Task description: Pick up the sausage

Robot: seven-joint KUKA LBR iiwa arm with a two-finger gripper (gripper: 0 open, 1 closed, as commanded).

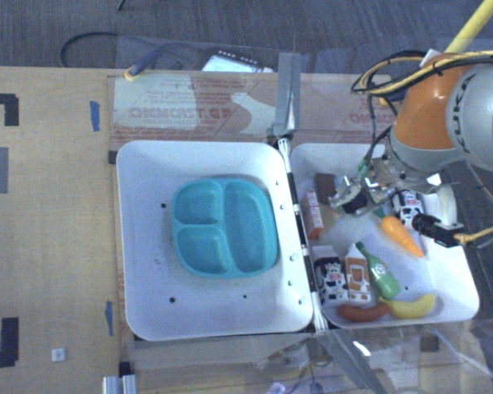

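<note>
The sausage [362, 313], a short reddish-brown link, lies at the near edge of the right bin [460, 290], just left of a yellow banana [414, 306]. My gripper [355, 197] hangs over the back middle of that bin, well behind the sausage and apart from it. The grey arm with its orange band comes in from the upper right. Nothing shows as held by the gripper.
Between the gripper and the sausage lie a carrot [403, 235], a green bottle [379, 273], an orange carton [357, 274] and a cow-print carton [329, 277]. A brown bar [312, 213] lies by the bin's left wall. The left bin [148, 187] holds a blue divided plate [226, 226].
</note>
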